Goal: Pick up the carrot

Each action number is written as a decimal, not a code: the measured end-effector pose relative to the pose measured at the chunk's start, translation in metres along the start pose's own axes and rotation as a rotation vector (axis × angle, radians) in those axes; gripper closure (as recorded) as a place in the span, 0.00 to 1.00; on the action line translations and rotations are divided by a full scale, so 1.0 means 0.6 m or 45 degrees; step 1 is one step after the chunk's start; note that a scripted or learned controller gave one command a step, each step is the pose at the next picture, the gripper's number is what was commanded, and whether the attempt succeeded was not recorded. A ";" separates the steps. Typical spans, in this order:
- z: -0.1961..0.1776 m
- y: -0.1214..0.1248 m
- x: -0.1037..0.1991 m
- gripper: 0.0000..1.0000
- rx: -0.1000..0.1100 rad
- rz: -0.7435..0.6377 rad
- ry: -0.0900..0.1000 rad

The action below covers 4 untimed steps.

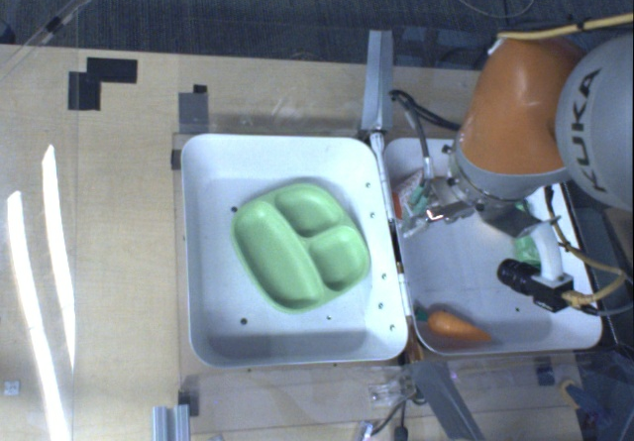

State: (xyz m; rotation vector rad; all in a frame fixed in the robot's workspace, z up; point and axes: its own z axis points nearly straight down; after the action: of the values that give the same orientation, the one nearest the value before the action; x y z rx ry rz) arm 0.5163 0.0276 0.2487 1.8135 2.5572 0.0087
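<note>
The carrot [458, 327] lies on its side at about six o'clock in the right bin [555, 330], close against the near wall and toward the left corner, its orange body pointing roughly three o'clock. The hand [428, 208] sits up at ten o'clock in that bin, near the dividing wall, under the arm's [535, 102] orange band (whether it is released or clenched cannot be told from this angle). It is well apart from the carrot. A green divided plate [300, 246] rests at the centre of the left bin [213, 330] on the wooden surface [99, 251].
</note>
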 end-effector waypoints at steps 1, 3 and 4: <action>0.109 0.119 0.001 1.00 0.009 0.547 0.001; 0.033 0.086 -0.115 1.00 0.004 0.729 -0.002; 0.028 0.007 -0.143 1.00 0.004 0.632 -0.002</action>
State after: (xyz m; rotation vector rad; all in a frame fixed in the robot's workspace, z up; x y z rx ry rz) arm 0.5488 -0.0521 0.2322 2.3876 2.0348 0.0062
